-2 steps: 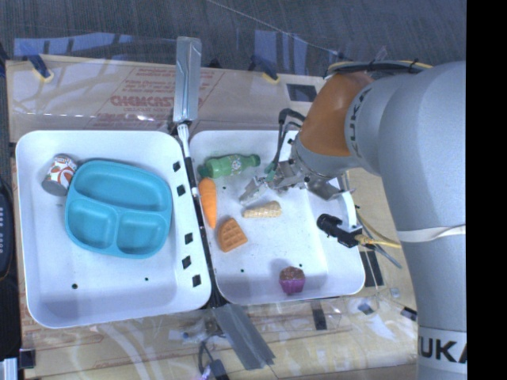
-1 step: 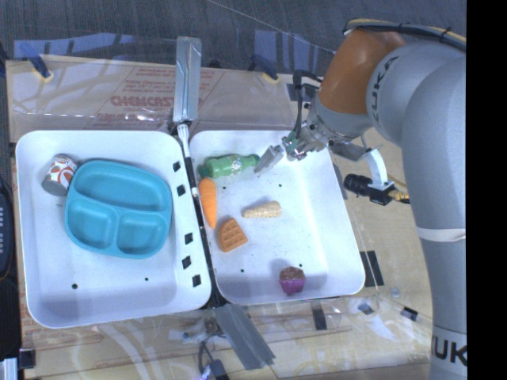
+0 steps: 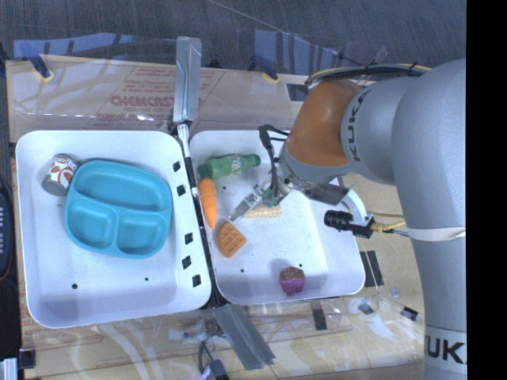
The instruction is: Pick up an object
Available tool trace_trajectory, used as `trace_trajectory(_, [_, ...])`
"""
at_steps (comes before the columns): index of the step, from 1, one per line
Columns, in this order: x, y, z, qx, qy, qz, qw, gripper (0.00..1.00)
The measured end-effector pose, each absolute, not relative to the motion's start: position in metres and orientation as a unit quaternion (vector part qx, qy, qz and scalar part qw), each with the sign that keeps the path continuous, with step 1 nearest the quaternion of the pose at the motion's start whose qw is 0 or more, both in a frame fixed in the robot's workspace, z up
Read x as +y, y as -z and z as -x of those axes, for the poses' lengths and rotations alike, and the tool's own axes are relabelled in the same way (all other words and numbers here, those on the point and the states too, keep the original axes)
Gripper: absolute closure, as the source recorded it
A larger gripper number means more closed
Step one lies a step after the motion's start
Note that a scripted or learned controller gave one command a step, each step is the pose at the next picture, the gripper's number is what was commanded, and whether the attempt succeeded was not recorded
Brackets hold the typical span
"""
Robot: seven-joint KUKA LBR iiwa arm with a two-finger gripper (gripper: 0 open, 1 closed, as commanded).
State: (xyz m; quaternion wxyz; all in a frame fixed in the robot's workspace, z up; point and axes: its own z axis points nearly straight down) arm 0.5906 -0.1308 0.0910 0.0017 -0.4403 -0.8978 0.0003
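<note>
In the right bin (image 3: 337, 271) lie a green bottle (image 3: 228, 165), an orange carrot (image 3: 208, 201), a tan waffle piece (image 3: 230, 238) and a purple cupcake (image 3: 291, 279). My gripper (image 3: 255, 201) hangs low over the middle of this bin, just right of the carrot and below the bottle. A small pale yellow piece (image 3: 269, 210) lies right at the gripper, partly hidden by it. I cannot make out whether anything is held.
The left bin (image 3: 47, 291) holds a blue divided tray (image 3: 119, 208) and a small round orange-and-white toy (image 3: 59, 173) at its upper left. The arm's orange band (image 3: 321, 129) and grey body cover the right bin's far right corner.
</note>
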Motion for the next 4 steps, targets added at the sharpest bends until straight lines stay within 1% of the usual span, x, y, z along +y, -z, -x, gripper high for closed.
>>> trace_trajectory(1, [-0.215,-0.151,-0.561,-0.901,-0.0012,0.433,-0.003,0.00])
trace_trajectory(2, [-0.210,-0.117,-0.578,-0.890,-0.0001,0.456,0.000,0.00])
trace_trajectory(3, [-0.140,-0.166,-0.642,-0.936,0.0010,0.352,-0.003,0.00])
trace_trajectory(4, [-0.113,-0.089,-0.613,-0.935,-0.0006,0.356,0.003,0.00])
